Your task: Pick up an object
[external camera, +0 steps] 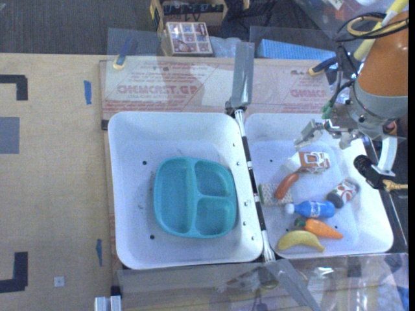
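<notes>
Bench board (194, 86) lettering "CHEMCAST GP", carton (314, 162) label unreadable

Teal divided tray (194, 197) in the left white bin (123, 131); cardboard box (188, 5) beyond the bench.

Even, bright overhead light with a cool cast; both white bins (175, 125) read near blown-out. Soft, faint shadows under the teal tray (194, 198). Overall slightly soft focus, coarse resolution; glare on clear sheeting along bottom edge (324, 284).
</notes>
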{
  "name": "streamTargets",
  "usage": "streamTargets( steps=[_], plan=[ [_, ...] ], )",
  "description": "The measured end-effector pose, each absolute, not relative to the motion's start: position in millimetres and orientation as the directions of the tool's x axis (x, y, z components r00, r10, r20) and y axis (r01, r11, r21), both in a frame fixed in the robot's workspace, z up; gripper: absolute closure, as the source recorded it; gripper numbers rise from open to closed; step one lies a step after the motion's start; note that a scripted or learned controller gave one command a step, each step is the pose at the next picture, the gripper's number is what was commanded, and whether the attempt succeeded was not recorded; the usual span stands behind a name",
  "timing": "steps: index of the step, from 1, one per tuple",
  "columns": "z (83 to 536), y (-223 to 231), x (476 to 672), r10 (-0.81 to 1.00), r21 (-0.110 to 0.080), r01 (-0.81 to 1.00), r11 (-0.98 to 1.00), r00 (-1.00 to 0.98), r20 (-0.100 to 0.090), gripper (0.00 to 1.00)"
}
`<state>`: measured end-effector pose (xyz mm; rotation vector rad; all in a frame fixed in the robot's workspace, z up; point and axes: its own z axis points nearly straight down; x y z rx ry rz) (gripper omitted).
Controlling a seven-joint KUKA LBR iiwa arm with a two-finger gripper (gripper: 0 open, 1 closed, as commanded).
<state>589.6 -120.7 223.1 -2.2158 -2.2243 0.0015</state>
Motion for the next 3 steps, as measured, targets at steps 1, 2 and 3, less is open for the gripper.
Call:
streamTargets(
  steps=[1,2,3],
  plan=[
    [112.7,-157.7,584.5,0.999,-0.001,0.999,0.037,-0.037,0.000,0.00],
    [86.3,-180.0,605.7,1.000,0.006,1.000,-0.007,0.007,-0.003,0.00],
    [97.0,-179.8,606.1,1.000,0.005,1.000,-0.006,0.006,-0.002,1.00]
  ],
)
